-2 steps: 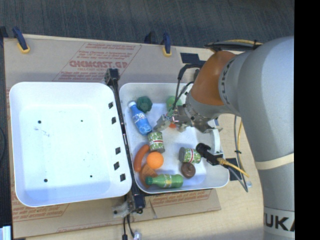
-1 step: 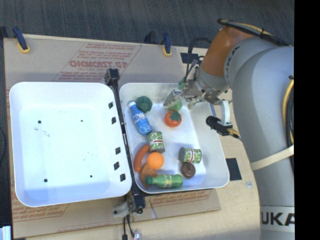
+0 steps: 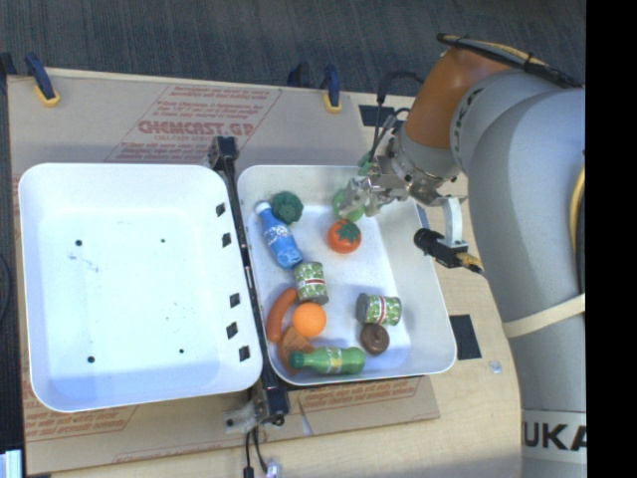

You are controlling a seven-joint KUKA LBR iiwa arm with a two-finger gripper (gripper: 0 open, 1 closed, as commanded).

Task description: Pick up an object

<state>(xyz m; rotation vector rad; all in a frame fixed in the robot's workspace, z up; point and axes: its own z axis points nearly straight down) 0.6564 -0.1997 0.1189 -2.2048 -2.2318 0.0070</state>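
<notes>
Camera view, arm: we are seeing the grey arm [image 3: 518,167] reaching in from the right; its orange band is sitting above the wrist.
Camera view, gripper: the gripper [image 3: 360,197] is hanging over the upper right part of the right bin [image 3: 423,297]; we cannot tell how it is set, as it is too blurred.
Camera view, near the gripper: a tomato [image 3: 344,236] is lying just below it; a green ball [image 3: 288,206] is sitting to its left.
Camera view, rest of the right bin: a blue bottle [image 3: 278,234] is lying by the left wall; a can [image 3: 312,283] is standing mid-bin; a second can [image 3: 379,310] is lying on its side; a brown ball [image 3: 374,339] is resting just below that; a carrot [image 3: 281,314], an orange [image 3: 310,320] and a green bottle [image 3: 328,360] are crowding the lower left corner.
Camera view, left bin: the left bin [image 3: 129,287] is sitting beside the right one.
</notes>
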